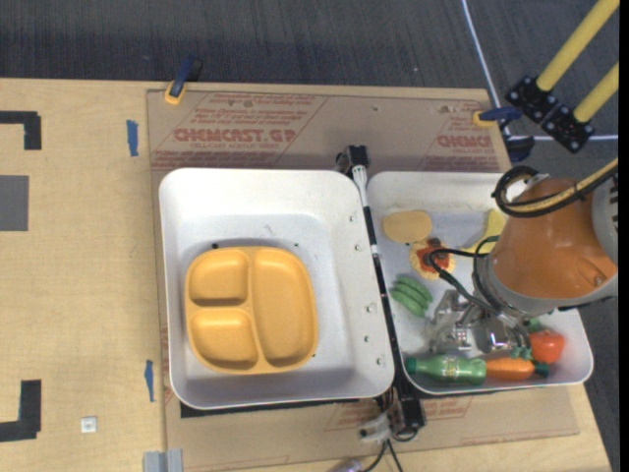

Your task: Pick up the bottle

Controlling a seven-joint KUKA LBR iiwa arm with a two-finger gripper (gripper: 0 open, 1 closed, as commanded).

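Since the arm reaches in from the right and bends down over the right bin (580,347), its gripper (460,330) hangs low just above the green bottle (447,367), which lies on its side along the bin's near wall. Whether the jaws are spread or pressed together I cannot tell; nothing sits visibly between them. Crowding looks like the trouble: an orange carrot (508,369) lies end to end with the bottle, a green pod (413,295) is just behind, a tan piece (407,226) further back. The left bin (187,205) carries a yellow tray (252,308).

tool (454,334) low in right bin (582,362), just above green bottle (447,367)
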